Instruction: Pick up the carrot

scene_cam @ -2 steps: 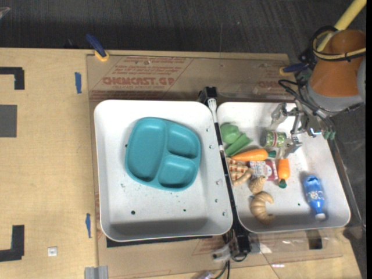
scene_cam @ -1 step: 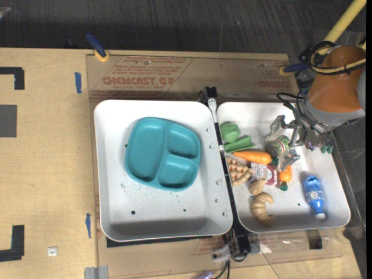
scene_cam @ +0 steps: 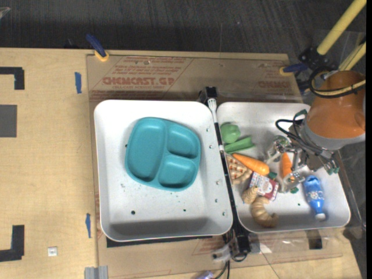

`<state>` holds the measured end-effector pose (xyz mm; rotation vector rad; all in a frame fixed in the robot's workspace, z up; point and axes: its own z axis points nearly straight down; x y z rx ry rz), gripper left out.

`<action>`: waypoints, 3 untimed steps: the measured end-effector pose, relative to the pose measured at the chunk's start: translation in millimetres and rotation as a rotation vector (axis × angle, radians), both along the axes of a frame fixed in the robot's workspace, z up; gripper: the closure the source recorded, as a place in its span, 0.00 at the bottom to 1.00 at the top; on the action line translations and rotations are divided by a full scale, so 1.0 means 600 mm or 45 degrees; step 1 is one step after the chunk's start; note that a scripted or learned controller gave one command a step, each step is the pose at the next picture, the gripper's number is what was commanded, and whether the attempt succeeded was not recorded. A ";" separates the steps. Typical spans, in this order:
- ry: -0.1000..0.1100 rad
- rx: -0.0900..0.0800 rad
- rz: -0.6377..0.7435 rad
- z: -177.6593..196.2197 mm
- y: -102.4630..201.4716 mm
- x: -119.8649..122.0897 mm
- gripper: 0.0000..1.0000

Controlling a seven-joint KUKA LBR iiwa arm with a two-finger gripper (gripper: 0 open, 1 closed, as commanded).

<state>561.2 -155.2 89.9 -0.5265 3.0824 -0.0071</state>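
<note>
Right bin (scene_cam: 343,211): carrot (scene_cam: 251,163) lies slantwise near the left wall, below a green vegetable (scene_cam: 234,137), resting on a waffle (scene_cam: 235,168). Gripper (scene_cam: 286,166) low beside it, around another small orange piece (scene_cam: 286,164); grip state cannot tell. Left bin (scene_cam: 110,214) holds a teal tray (scene_cam: 163,153).

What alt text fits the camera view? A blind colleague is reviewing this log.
The claw hangs over the right bin, above a small orange piece, beside a carrot, green toys, a croissant and a blue bottle. The left bin holds a teal divided plate.
</note>
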 end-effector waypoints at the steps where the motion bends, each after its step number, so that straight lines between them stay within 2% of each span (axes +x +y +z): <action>1: -0.018 -0.002 0.002 0.023 0.002 0.008 1.00; 2: -0.004 0.008 0.011 0.169 0.154 0.070 1.00; 3: 0.008 0.007 0.003 0.161 0.147 0.066 0.00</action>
